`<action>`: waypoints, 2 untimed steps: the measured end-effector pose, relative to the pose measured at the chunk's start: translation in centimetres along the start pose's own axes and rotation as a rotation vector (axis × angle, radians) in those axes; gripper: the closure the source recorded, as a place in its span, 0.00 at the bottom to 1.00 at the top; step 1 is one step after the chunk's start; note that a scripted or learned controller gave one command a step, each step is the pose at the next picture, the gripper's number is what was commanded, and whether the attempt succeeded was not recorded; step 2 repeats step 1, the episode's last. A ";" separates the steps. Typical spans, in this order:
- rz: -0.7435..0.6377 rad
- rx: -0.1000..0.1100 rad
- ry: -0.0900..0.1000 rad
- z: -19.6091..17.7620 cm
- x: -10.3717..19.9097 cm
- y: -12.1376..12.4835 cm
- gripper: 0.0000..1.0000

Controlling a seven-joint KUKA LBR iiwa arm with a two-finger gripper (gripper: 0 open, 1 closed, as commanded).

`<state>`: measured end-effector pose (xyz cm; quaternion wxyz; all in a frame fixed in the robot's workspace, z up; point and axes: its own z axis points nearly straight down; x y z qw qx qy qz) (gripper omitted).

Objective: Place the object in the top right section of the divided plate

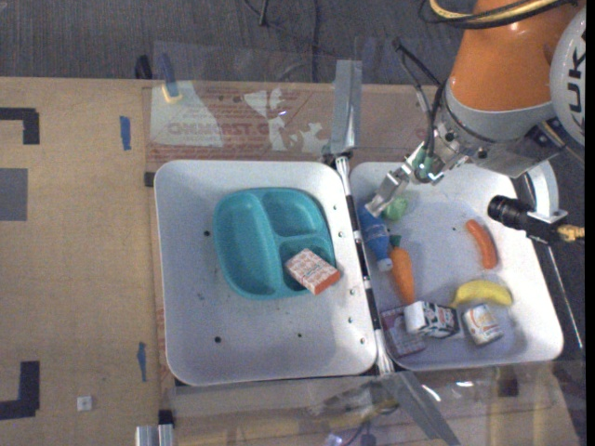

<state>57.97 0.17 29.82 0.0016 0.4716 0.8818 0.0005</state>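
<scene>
Plate [249, 249], teal and divided into three sections, sits near the middle of the left bin [186, 323]. A small box [311, 271], red and white with a patterned face, lies tilted in the plate's section at about four o'clock, its lower corner overhanging the plate's rim there. The section at about one o'clock on the plate holds nothing that I can make out.

The arm [507, 54] comes in from about one o'clock of the view, its orange band large at the top edge. Its gripper [389, 196] hangs over the right bin [548, 333], at that bin's ten o'clock corner, close beside the divider between the bins. The fingers look slightly parted, with nothing visible between them; a green item [398, 209] lies just below the fingertips, and whether they touch it cannot be told.

Along the right bin's nine o'clock side lies a blue bottle-like object [376, 238], and just beside it, toward five o'clock, an orange carrot [402, 274]. An orange sausage shape [481, 242] lies toward three o'clock in that bin, well apart from the carrot. A yellow banana [482, 293] rests near five o'clock, with a small can [482, 324] just below it. A small carton [432, 319] and a flat dark-printed packet [402, 333] lie at six o'clock, touching one another.
</scene>
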 end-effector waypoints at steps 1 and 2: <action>-0.029 -0.001 0.000 -10.7 1.3 2.8 0.00; -0.029 -0.001 0.000 -10.7 1.3 2.8 0.00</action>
